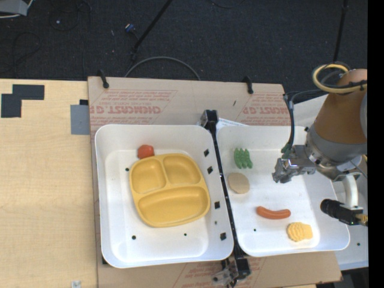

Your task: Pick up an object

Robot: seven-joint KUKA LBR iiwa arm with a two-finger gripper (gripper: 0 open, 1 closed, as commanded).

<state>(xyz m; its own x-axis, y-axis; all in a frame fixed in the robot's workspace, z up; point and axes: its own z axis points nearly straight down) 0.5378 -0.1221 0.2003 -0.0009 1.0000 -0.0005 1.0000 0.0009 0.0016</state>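
In the right bin (264, 248) lie a green ridged piece (242, 157), a beige round piece (239, 183), an orange-red sausage (273, 212) and a yellow corn-like piece (300, 231). My gripper (282, 173) hangs over the right bin's right half, to the right of the beige piece and above the sausage. Nothing shows between its fingers. The left bin (114, 233) holds a yellow divided tray (170, 189) with a small red piece (146, 151) just beyond its far left corner.
A black divider (219, 185) runs between the two bins. Cardboard (180, 104) lies under and behind them. The arm's grey and orange body (339, 125) stands over the right bin's right edge, with cables (291, 125) beside it.
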